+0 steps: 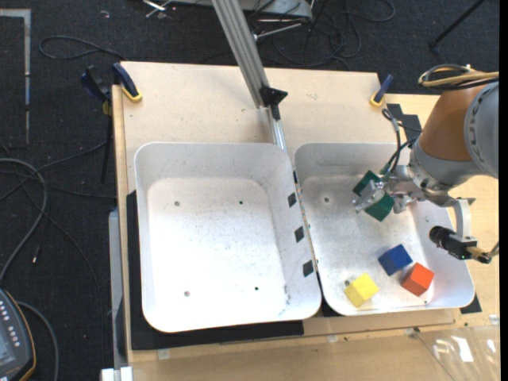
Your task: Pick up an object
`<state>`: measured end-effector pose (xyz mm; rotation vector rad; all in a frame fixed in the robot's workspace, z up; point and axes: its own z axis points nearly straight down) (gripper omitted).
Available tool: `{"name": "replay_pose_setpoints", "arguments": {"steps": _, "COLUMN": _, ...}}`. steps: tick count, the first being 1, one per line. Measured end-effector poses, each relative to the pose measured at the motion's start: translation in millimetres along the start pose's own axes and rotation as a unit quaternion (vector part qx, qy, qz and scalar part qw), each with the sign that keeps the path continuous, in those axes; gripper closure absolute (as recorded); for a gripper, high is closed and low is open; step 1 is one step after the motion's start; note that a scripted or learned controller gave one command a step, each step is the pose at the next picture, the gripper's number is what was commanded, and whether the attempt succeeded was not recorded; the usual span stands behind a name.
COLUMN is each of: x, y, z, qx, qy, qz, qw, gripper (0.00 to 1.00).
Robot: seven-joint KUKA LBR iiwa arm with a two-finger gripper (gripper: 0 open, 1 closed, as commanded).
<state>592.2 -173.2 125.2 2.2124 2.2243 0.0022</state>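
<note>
- Camera view: I can read no brand, label or writing on any thing here; the small dark marks on the bins are too small to tell.
- The gripper hangs over the right bin, in its upper middle part, at the end of the grey arm, which has an orange band above the wrist.
- A green block is at the jaws, with one dark green part above them and one below. It seems to sit between the jaws, but I cannot tell for sure if they pinch it or only touch it, and I cannot tell if it is lifted from the bin floor.
- Below the jaws and a little to the right lies a blue cube, matte and with sharp edges.
- Just beside it, further right and lower, is an orange-red cube; the two look almost touching.
- Below the jaws and slightly left, near the front wall of the bin, lies a yellow cube, turned a little.
- Left of the jaws is the left bin, white, shallow, with rounded corners and a smooth floor with fine dark specks.
- Both bins stand on a pale wooden bench.
- A ribbed metal bar goes from the top down to the place where the bins meet, above and left of the jaws.
</note>
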Motion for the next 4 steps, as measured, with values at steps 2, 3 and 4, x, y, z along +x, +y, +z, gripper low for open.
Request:
{"name": "replay_pose_setpoints", "arguments": {"steps": 2, "x": 51, "y": 63, "z": 31, "qx": 0.005, "qy": 0.0, "qz": 0.005, "qw": 1.0, "gripper": 0.0}}
{"name": "replay_pose_setpoints", "arguments": {"steps": 3, "x": 52, "y": 64, "z": 21, "qx": 0.006, "qy": -0.001, "qz": 0.001, "qw": 1.0, "gripper": 1.0}}
{"name": "replay_pose_setpoints", "arguments": {"steps": 4, "x": 117, "y": 79, "z": -76, "qx": -0.003, "qy": 0.001, "qz": -0.001, "qw": 1.0, "gripper": 1.0}}
